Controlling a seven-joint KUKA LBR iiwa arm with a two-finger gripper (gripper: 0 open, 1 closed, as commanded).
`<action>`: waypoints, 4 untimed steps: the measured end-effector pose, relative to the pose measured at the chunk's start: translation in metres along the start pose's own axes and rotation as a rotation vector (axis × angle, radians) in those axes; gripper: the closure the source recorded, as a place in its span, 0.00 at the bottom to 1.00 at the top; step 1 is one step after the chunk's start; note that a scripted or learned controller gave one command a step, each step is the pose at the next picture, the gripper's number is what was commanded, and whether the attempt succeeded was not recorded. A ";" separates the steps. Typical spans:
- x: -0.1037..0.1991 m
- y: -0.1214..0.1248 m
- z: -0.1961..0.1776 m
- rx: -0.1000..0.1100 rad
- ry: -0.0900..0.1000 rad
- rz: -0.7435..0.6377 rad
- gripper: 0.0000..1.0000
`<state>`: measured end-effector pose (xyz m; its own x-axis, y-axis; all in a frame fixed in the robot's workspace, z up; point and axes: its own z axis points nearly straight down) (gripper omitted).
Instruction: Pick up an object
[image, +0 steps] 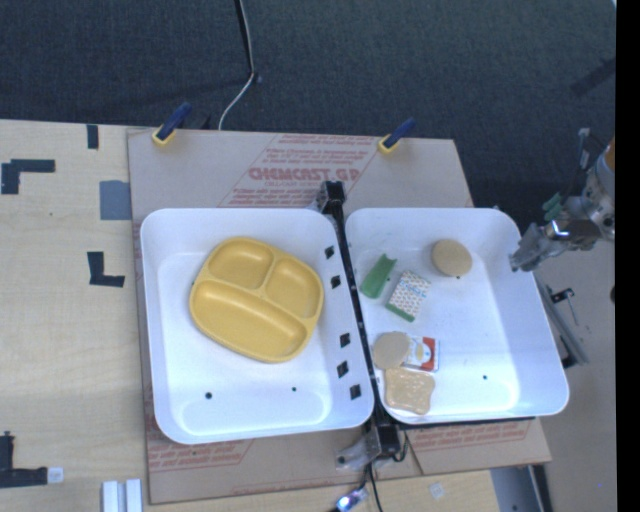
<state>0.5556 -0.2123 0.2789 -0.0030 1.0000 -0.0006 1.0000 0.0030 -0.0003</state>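
The right bin holds several small items: a round tan cookie-like piece, a green strip, a small patterned packet, a tan round piece, a red and white packet and a tan bread-like slice. My gripper hangs at the right bin's upper right rim, beyond the items, with nothing seen between its fingers. The cookie-like piece lies closest to it, to its left.
The left bin holds a yellow divided plate. A black divider runs between the bins. Both bins rest on a cardboard sheet held by blue and yellow clamps.
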 end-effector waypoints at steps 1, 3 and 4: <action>0.058 0.017 0.019 0.006 0.003 -0.005 1.00; 0.164 0.032 0.040 0.008 0.002 -0.003 1.00; 0.208 0.041 0.044 0.006 0.001 -0.003 1.00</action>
<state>0.5963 -0.0046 0.2350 -0.0064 1.0000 0.0004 1.0000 0.0064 -0.0067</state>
